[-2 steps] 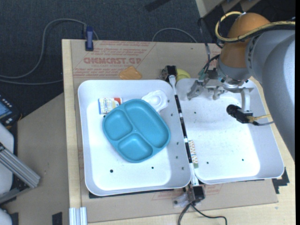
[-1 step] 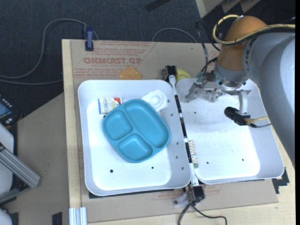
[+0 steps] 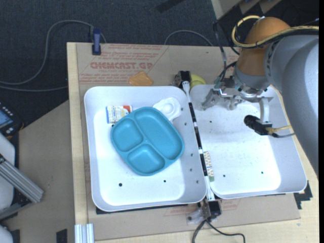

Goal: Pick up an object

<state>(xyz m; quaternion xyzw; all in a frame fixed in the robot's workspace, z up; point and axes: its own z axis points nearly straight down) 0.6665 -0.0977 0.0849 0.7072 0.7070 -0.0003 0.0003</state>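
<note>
Item one: the counter (image 3: 76, 151), pale wood, carrying a printed board with red lettering (image 3: 121, 65) and two shallow white bins side by side. Left bin (image 3: 93, 151): holds a blue plate (image 3: 147, 140) with three compartments, lying flat near the bin's middle and turned at a slant; a small packet (image 3: 117, 113), white with blue and red print, lying at the plate's upper left edge and touching or nearly touching it; and a white round piece (image 3: 167, 108), possibly a lid or a small cup, at the plate's upper right edge, close to the bin's right wall. Right bin (image 3: 283, 181): the gripper (image 3: 220, 104) stands over its upper left corner, low over the floor, its fingers set apart with only bare white bin floor between them, grasping nothing. All three loose things in the bins lie in the left bin, across the dividing wall from the gripper. The grey arm (image 3: 298, 85) enters from the right, its orange band (image 3: 260, 39) above the wrist. Behind the bins on the board: an orange thing (image 3: 140, 78) beyond the left bin's far wall, and a yellow-green thing (image 3: 197, 80) beside a small black thing (image 3: 183, 78) at the gap between the bins. A blue clip (image 3: 96, 40) sits at the board's far left corner.
</note>
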